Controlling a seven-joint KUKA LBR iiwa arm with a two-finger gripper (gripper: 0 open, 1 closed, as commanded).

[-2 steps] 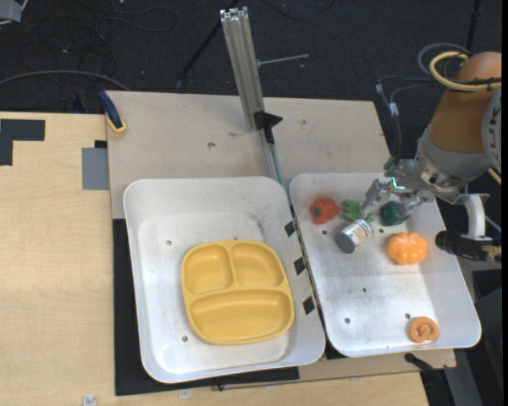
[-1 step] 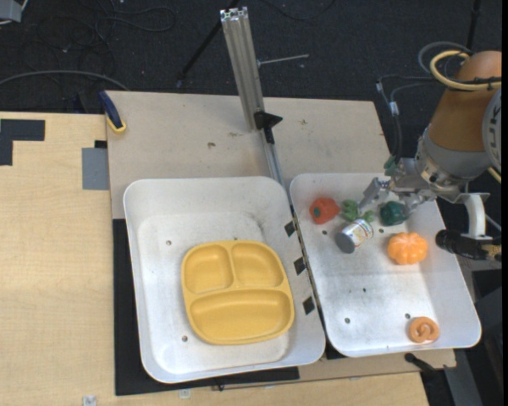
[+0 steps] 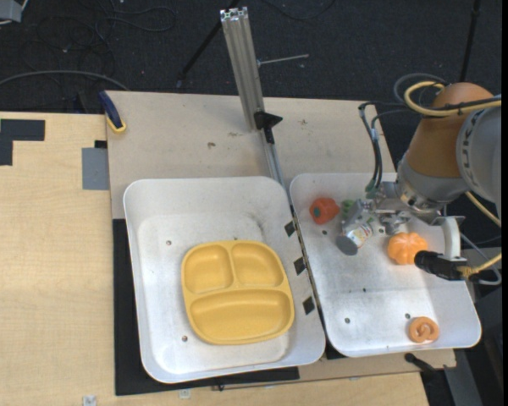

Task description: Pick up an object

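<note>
Bench: tan bench top [image 3: 186, 134] seen from above at a slant, bearing two shallow white bins side by side.
Left bin: left bin [image 3: 152, 227] holds a yellow divided plate [image 3: 236, 291], three compartments, lying flat toward the bin's near right part, apart from every wall.
Right bin: right bin [image 3: 381, 311] carries the loose objects, most of them along its far edge.
Red object: a small red-orange object [image 3: 323, 210] sits near the far left corner of the right bin.
Grey cylinder: a short grey cylinder [image 3: 352, 238] lies tilted just right of the red object, close beneath the gripper.
Orange fruit: a round orange fruit [image 3: 405, 248] rests near the right edge, just beside the grey cylinder and touching a black part of the arm's hardware.
Ring: a small orange ring-shaped piece [image 3: 422, 329] lies in the near right corner, well apart from the others.
Arm: the arm [image 3: 444, 146] reaches in from the right over the far right corner of the right bin.
Gripper: the gripper [image 3: 374, 214] hangs low at the far edge, between the red object and the orange fruit; cannot tell how wide it is set, nor whether it has hold of anything.
Post: a metal post [image 3: 244, 66] stands slanted at the far edge of the bench.
</note>
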